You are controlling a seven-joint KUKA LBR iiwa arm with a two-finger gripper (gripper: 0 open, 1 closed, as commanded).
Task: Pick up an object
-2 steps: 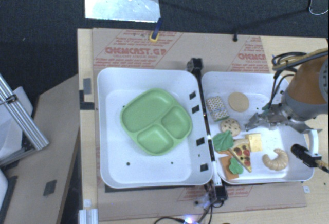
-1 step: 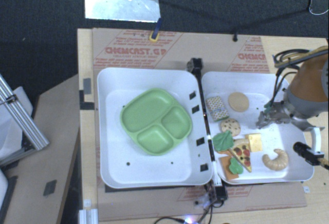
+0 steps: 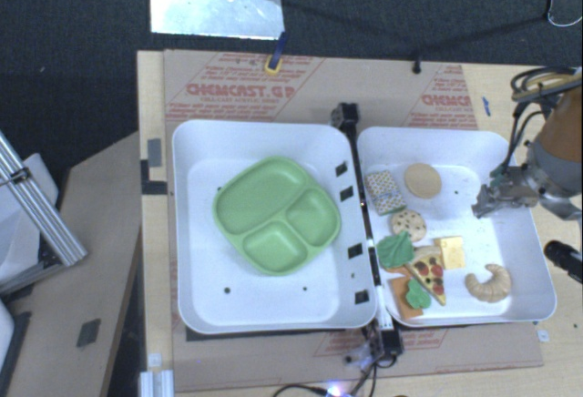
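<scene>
Down at the frame's bottom right lies a curved tan toy croissant (image 3: pixel 488 282), long side running left-right. Above it the grey gripper (image 3: pixel 483 204) hovers; I cannot tell its grip.

Grey arm (image 3: pixel 557 145) in from the right, pincer (image 3: pixel 487 202) angled low and leftward.

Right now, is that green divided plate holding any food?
Empty. The green plate shows bare compartments; the toy food all lies in the right bin.
</scene>
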